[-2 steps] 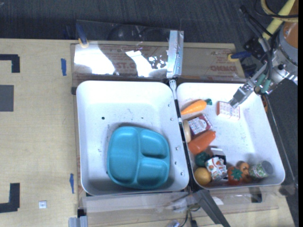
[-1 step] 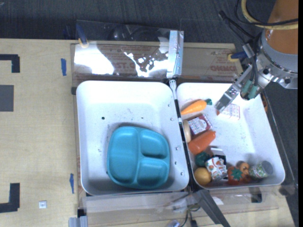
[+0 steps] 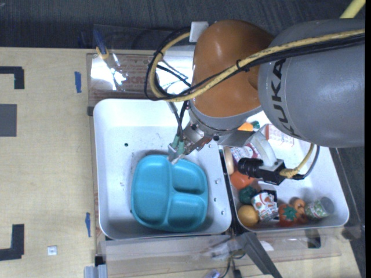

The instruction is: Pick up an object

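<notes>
A glossy, smooth blue plastic tray (image 3: 170, 193) lies in a matt white plastic bin (image 3: 110, 155).

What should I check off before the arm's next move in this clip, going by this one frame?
1. Gripper located: ok, at the far rim of the blue divided tray.
2. Object between the fingers: not ok, none visible there.
3. Finger opening: cannot tell, too small and blurred.
4. Tray placement: ok, it lies flat in the left bin.
5. Contact between gripper and tray rim: cannot tell, they meet in the image but height is unclear.
6. Other candidates: ok, small items sit crowded in the right bin, partly hidden under the arm.
</notes>
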Available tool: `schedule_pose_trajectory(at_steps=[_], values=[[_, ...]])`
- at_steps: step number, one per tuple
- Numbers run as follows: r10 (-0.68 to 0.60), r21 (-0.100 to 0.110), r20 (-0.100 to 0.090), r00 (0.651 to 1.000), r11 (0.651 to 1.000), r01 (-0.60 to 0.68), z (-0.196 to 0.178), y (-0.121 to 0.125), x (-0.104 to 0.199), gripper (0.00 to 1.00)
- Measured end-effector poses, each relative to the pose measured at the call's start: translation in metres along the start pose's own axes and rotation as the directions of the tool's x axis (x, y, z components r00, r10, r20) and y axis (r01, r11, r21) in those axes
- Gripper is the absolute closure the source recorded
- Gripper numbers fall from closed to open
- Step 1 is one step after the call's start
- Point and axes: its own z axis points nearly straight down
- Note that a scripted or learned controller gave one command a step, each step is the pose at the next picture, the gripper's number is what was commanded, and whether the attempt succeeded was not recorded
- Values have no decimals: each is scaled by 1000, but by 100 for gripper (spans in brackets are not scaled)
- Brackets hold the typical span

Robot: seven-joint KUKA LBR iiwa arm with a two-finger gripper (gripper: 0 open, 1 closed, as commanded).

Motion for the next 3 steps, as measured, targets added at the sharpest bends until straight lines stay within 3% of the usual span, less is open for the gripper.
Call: schedule_pose_trajectory(at_steps=[1,2,3], values=[[-239,-11,10,971,971,239,-62,-4,-80,100],[-216,-14,12,976,976,216,-165,-41,-117,100],[-391,-6,5,921,921,391,-111,10,-76,100]])
